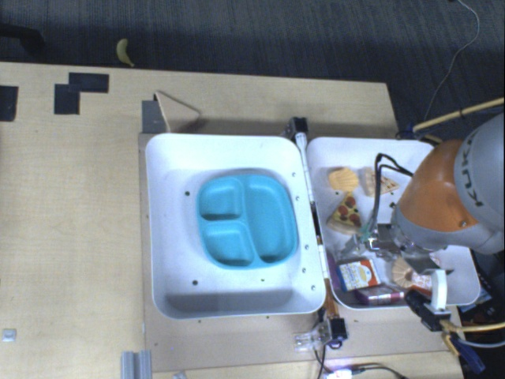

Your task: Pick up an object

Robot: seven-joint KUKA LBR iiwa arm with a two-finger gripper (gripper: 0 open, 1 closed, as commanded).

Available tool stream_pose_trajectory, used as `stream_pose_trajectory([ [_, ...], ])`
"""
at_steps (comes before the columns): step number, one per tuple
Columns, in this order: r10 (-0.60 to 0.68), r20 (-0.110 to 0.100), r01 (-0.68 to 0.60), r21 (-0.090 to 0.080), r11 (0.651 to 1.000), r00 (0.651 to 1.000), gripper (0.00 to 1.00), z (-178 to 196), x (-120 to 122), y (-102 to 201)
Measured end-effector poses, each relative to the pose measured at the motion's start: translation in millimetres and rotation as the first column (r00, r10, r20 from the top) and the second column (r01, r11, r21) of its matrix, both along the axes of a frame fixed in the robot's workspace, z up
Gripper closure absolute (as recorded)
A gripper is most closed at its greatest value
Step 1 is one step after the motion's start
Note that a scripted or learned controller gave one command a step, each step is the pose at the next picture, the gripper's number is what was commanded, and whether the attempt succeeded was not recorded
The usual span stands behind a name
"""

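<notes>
Camera view, looking down at a slant: my arm, grey with its orange band, enters from the right and hangs over the right bin. My end effector sits low over the middle of that bin, among the clutter; its lower part is masked by my own wrist and I cannot tell its state, nor whether anything is caught in it. The right bin carries the loose objects. At its far end lies a pale yellow waffle-like piece, with a pizza-slice toy just near of it and another light-coloured piece to the right, partly under a black cable. At the near end, just beside my end effector, lies a small packet with a red and white label, and near of that a dark, red-tipped tube-like item against the bin's near wall. The left bin holds a turquoise divided tray, resting flat in its middle. Both bins sit side by side on the pale wooden worktop, which bears black tape marks at its far left.
</notes>
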State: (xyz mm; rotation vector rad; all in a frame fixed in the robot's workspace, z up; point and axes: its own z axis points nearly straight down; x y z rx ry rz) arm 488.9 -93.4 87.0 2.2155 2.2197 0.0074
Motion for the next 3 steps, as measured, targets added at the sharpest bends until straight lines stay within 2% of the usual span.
stream_pose_trajectory([
  [1,0.0,0.006,0.0,-0.001,1.0,1.0,1.0,11.6,2.1,0.3],
  [2,0.0,0.006,0.0,-0.001,1.0,1.0,0.0,11.5,2.1,0.3],
  [3,0.003,0.009,-0.003,0.0,1.0,1.0,1.0,22.0,3.3,1.0],
])
